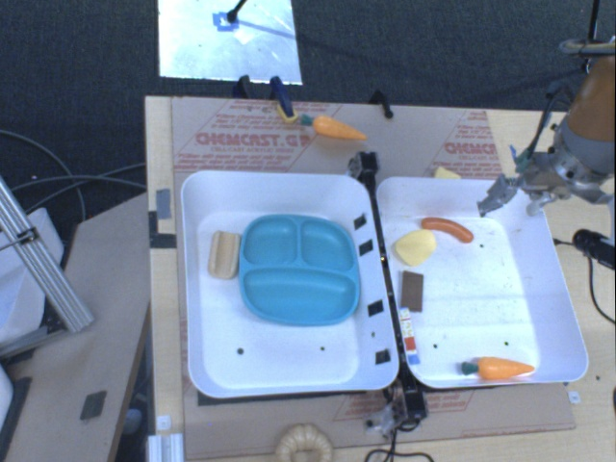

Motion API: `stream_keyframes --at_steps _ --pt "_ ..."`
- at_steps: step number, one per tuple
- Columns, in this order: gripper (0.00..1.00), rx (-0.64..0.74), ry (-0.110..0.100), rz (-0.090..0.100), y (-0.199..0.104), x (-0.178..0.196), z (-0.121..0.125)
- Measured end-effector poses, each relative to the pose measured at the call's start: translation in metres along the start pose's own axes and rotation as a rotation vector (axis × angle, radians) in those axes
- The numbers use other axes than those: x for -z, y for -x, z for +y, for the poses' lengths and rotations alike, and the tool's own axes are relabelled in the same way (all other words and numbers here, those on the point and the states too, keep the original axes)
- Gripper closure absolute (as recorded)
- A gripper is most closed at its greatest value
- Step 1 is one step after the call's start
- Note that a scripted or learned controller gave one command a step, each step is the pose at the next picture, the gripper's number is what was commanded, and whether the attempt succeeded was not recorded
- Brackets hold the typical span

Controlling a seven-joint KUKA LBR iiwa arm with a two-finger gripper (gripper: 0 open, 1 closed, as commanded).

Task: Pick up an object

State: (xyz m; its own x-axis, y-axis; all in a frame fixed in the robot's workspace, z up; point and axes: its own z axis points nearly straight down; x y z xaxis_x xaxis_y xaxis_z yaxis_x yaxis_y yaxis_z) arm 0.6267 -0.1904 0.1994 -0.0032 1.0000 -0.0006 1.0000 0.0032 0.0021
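Two white bins sit side by side on the worktop [241, 128]. The left bin [289, 373] holds one blue plate [296, 268] with three compartments and one tan block [224, 254] just left of it. The right bin [539, 296] holds four things: one sausage [448, 228] at its upper middle, one yellow piece [415, 247] just lower left of it, one brown block [412, 291] below that, and one carrot [498, 367] at the lower edge. A second carrot [331, 127] lies on the worktop above the bins. The pincer [507, 198] hangs at the right bin's upper right, near the sausage but apart from it (whether it is spread or closed, I cannot tell; it is small and blurred). The arm [589, 123] is cut off by the frame's right edge. A pale ring [304, 444] at the bottom is partly cropped.
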Motion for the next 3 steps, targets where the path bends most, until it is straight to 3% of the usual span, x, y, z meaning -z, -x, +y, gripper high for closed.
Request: stream_keyframes --at_steps 2,3 --pt "0.0 0.002 -0.001 -0.001 -0.003 -0.09 0.005" --pt "0.0 0.004 -0.002 0.0 -0.004 -0.116 0.006"
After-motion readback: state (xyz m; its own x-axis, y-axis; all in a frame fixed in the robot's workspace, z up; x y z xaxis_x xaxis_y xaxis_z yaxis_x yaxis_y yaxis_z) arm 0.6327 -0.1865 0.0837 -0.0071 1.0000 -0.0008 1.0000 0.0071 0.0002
